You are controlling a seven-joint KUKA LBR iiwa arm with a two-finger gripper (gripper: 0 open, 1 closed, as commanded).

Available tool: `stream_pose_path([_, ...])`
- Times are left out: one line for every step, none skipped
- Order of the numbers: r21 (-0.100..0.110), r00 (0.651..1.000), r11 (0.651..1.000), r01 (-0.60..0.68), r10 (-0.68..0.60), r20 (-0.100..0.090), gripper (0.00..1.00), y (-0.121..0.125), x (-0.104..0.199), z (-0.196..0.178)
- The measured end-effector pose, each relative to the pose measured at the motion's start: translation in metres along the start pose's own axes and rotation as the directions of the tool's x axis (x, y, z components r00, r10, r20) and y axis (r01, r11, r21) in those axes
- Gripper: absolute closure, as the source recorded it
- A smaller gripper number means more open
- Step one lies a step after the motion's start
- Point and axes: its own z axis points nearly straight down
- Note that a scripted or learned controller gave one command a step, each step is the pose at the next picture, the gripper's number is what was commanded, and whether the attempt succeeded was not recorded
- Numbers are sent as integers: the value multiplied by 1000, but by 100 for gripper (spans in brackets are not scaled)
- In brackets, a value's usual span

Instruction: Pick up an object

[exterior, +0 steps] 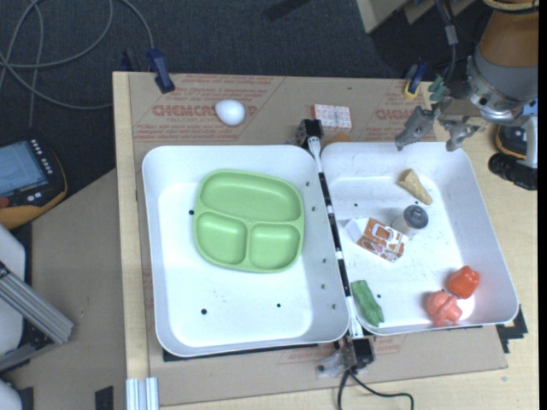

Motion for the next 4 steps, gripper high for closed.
stream_pose_path([2,1000,1000,-1,1,0,0,12,-58,99])
stream_pose_path([2,1000,1000,0,0,0,0,30,-70,171])
stream_pose_path([-2,1000,1000,1,-1,2,100,31,-70,160])
stream_pose_path([-4,1000,1000,1,-1,1,100,31,-48,113])
